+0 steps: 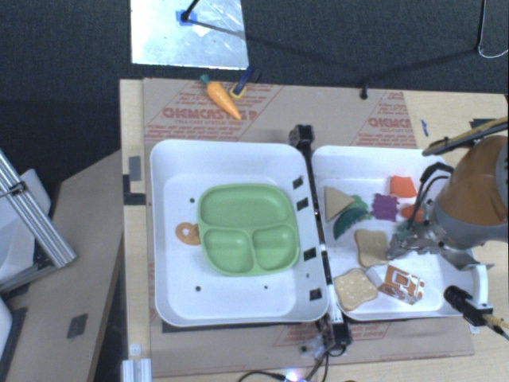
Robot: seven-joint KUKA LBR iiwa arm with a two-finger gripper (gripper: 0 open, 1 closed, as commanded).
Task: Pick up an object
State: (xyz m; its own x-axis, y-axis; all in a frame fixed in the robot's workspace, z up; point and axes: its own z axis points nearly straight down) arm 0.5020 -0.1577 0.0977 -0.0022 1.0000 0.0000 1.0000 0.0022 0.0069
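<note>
A: Where does the gripper [400, 243] sit?

B: Low in the right bin [334, 159], at the edge of a tan toast slice [369, 247]. Whether it is wide or narrow, or has anything in it, cannot be told; the wrist covers that part.

A: What lies nearest it?

B: The toast slice, touching or just under the tip. Below it lie a second toast slice [355, 288] and a waffle-like piece with white squares [403, 284]. Above are a sandwich wedge [337, 201], a dark green leafy piece [351, 216], a purple block [385, 206] and an orange block [402, 186].

A: How would the toast handle?

B: It looks like play food, so probably light and stiff, not fragile. It lies flat on the bin floor, which is the hard part: a thin slab gives little to pinch. The likely hold is across its narrow width, at opposite edges, with the tips pressed to the floor.

A: And the left bin [167, 213]?

B: A green divided plate [245, 228] and a small pretzel-like ring [188, 233] beside it. A toy carrot [222, 99] rests on the bench behind.
</note>
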